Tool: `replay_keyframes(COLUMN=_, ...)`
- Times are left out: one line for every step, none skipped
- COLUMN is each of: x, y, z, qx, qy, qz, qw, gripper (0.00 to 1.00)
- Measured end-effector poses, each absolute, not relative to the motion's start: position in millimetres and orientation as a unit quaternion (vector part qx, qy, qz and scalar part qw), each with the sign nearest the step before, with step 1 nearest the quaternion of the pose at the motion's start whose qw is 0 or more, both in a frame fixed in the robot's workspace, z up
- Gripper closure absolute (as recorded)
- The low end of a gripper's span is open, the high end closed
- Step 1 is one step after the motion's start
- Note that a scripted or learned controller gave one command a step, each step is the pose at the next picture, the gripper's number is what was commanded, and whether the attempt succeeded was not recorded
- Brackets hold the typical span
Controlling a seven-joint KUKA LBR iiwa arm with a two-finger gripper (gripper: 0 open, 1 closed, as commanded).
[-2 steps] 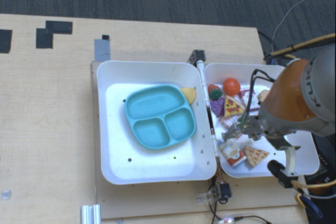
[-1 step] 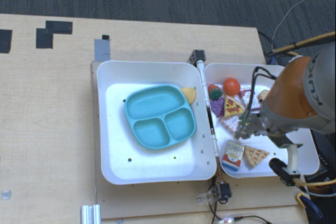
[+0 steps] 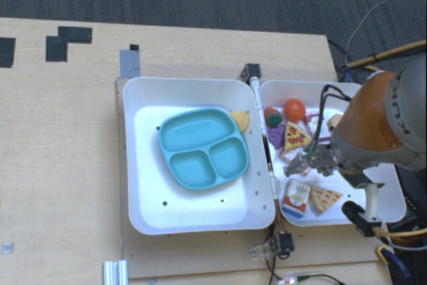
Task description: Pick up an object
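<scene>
My gripper hangs low over the middle of the right bin, on the grey arm with the orange band. Just behind it lie a pizza-slice toy, a purple toy, a strawberry-like toy and a red ball-shaped toy. In front of it sit a small red-and-white packet and a second pizza slice. The arm hides the bin's right part.
The left bin holds a blue divided plate with a yellow toy by its far right corner. A ridge separates the two bins. Cables trail at the bench's front right.
</scene>
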State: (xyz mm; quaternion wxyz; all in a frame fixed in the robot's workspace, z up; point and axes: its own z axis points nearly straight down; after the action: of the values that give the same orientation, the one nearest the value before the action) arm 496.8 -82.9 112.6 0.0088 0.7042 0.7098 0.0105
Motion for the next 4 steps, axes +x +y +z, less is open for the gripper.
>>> replay_keyframes(x=498.3, y=-82.3, z=123.1, qx=0.703, qy=0.711, qz=0.0118, qw=0.01, gripper=1.0)
replay_keyframes(x=498.3, y=-82.3, z=123.0, qx=0.703, qy=0.711, qz=0.0118, qw=0.01, gripper=0.0)
replay_keyframes(x=489.0, y=-82.9, z=86.9, qx=0.706, qy=0.708, qz=0.0026, qw=0.003, gripper=0.0)
replay_keyframes(x=491.3, y=-83.4, z=98.5, qx=0.705, qy=0.709, qz=0.0042, qw=0.006, gripper=1.0)
